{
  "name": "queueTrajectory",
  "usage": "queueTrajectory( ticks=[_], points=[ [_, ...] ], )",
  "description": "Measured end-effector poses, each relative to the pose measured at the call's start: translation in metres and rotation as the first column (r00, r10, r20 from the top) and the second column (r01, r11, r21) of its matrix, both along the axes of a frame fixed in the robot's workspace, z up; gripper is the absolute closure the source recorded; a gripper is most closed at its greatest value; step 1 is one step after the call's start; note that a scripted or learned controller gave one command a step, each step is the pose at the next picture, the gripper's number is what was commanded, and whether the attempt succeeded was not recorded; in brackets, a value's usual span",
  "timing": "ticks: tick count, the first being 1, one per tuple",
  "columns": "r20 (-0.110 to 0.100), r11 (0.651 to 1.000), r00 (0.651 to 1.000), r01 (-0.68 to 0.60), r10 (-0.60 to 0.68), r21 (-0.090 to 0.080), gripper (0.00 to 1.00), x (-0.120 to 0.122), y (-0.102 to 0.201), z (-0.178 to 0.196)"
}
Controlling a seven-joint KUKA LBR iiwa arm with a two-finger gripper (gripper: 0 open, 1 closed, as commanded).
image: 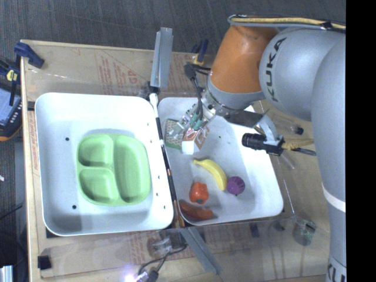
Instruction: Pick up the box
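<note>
The claw (197, 121) hung over the box (187, 135) in the right bin (264, 184); its grip could not be told. The small carton looked light, stiff, best pinched across flat sides.

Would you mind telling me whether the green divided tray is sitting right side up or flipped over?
Right side up: the green tray lies flat in the left bin, its three compartments open upward.

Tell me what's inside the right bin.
In the right bin: a small box under the gripper, a banana, a purple fruit, a red-orange pepper and a reddish sausage-like item. The arm covers the bin's far part.
</note>
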State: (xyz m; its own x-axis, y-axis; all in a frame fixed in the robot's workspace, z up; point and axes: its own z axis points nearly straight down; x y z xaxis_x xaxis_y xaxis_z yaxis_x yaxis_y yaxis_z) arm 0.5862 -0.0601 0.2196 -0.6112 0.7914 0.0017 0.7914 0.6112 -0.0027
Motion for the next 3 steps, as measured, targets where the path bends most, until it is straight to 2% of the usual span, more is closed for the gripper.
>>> queueTrajectory(
  ticks=[1,2,3],
  points=[
    [0.003,0.974,0.974,0.227,-0.227,0.0,1.0,0.014,0.041,0.042],
    [0.003,0.975,0.975,0.222,-0.222,-0.001,1.0,0.015,0.042,0.052],
    [0.002,0.991,0.991,-0.134,0.134,0.0,1.0,-0.019,0.014,0.067]
  ],
)
